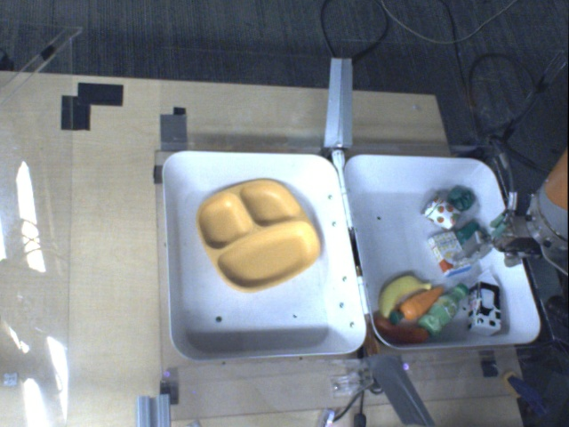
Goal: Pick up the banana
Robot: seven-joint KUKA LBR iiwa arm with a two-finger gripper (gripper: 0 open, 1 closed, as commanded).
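One fixed camera looks down aslant on both bins.

The banana is hemmed by a carrot across it, open only toward bare bin floor.

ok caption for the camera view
Arm at right bin edge; banana beside carrot; yellow tray in left bin.

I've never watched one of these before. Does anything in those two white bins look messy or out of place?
Nothing looks spilled or broken. The right bin is just jumbled: the banana lies in a heap at its near edge, with a carrot leaning across it. The yellow tray sits a bit askew in the left bin.
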